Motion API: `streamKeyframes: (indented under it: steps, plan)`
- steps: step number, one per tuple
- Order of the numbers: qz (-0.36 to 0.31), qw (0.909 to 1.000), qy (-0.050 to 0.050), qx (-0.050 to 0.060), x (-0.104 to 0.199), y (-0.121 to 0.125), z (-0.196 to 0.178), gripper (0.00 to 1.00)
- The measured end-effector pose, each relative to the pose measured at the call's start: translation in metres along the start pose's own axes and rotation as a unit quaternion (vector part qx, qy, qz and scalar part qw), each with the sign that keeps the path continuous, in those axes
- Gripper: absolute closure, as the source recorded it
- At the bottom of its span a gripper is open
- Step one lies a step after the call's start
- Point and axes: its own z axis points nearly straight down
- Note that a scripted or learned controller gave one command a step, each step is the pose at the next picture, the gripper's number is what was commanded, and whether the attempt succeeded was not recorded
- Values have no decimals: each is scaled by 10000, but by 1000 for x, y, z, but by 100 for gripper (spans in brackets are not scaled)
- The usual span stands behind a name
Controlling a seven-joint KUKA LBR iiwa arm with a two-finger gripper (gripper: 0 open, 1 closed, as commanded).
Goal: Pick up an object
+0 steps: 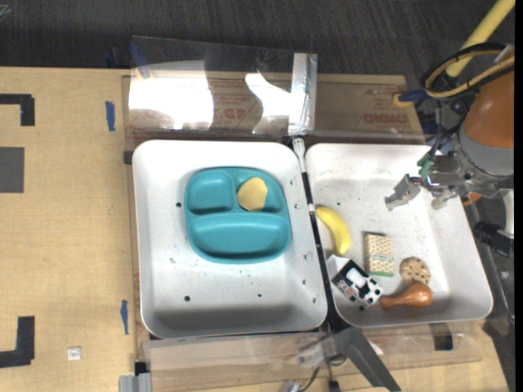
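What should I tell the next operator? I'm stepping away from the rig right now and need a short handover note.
Gripper: over the right bin's far right part, fingers apart, nothing between them.
Right bin: banana at the left wall, patterned card mid-bin, cookie right of it, brown pear-shaped object near the front, black-and-white boxy object front left.
Left bin: teal divided tray with a yellow lemon-like object in its upper right compartment.
Done: nothing picked yet.
Left: choose an object, descend, grasp, lift.

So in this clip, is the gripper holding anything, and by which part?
Nothing is held. The gripper hangs open over the right bin, apart from the banana and cracker.
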Motion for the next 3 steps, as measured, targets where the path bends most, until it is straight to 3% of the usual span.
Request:
streamKeyframes:
  steps: [1,2,3]
  plan:
    - [-5,10000,2,2,58,5,80,0]
    - [-1936,9809,-72,-146,30,-66,102,0]
    - [-2619,9651,-24,-44,36,-28,109,0]
